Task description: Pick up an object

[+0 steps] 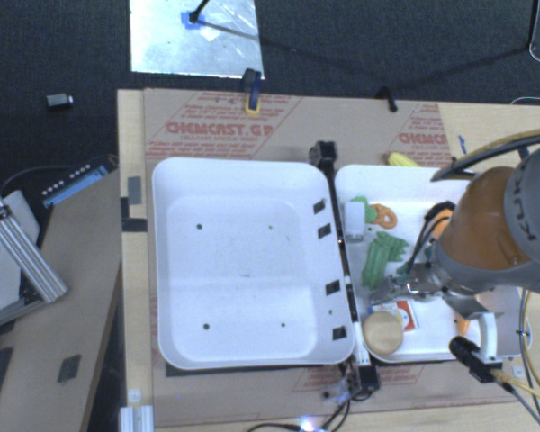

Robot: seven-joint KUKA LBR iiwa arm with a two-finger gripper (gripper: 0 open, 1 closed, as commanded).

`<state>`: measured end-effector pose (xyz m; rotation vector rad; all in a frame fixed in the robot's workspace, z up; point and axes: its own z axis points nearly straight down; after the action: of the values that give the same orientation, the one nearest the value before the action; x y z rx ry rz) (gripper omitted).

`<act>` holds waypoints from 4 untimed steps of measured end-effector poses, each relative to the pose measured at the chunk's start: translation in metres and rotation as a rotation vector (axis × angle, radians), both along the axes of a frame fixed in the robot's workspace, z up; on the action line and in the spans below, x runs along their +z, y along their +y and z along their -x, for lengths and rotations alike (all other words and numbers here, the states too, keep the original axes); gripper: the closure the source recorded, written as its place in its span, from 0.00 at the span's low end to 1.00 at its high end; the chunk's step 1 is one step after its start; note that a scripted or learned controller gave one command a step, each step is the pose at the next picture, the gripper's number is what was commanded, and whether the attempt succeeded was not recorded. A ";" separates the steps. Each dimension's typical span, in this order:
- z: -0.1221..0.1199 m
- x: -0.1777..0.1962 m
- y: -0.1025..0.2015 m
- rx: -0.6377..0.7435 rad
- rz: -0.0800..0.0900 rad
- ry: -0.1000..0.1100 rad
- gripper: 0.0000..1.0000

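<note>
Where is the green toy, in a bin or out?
In. The green toy lies in the right bin, beside the gripper.

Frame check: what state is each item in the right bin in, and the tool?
Green plastic ridged piece: lying flat, beside the tool.
Tan round disc: flat in the near corner.
White rectangular block: lying by the left wall.
Orange ring: lying flat.
Tool: low inside the right white bin.

the arm (495, 232) reaches over the right bin (364, 183), above a green toy (381, 257) and a tan round piece (383, 333); the left bin (243, 259) sits beside it.
</note>
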<state>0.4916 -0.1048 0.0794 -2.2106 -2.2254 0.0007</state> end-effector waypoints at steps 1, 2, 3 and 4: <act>-0.075 0.006 0.011 0.002 0.004 -0.012 0.00; -0.126 0.006 0.020 0.000 0.003 -0.010 0.00; -0.127 0.021 0.019 0.002 0.002 -0.015 1.00; -0.110 0.111 0.096 0.005 0.000 -0.013 1.00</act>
<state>0.6011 -0.0090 0.1905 -2.2111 -2.2375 -0.0143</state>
